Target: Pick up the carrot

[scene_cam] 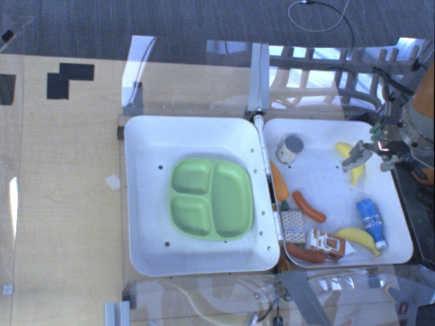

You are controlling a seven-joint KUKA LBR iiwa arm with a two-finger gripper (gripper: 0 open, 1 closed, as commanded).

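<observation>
Approach step here: the tool (356, 156) hangs with fingers spread, gripping nothing, over a yellow banana piece (351, 161). The slim orange carrot (279, 183) lies untouched along the right white bin's (401, 212) left wall, so next it needs to cross leftward.

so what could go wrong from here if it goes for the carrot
1. The carrot lies tight along the left wall of the right bin, so a finger may hit the wall instead of sliding beside it.
2. The gripper is across the bin, above a yellow piece, and could close on that instead.
3. A sausage and a small can sit near the carrot and could get bumped on the way down.
</observation>
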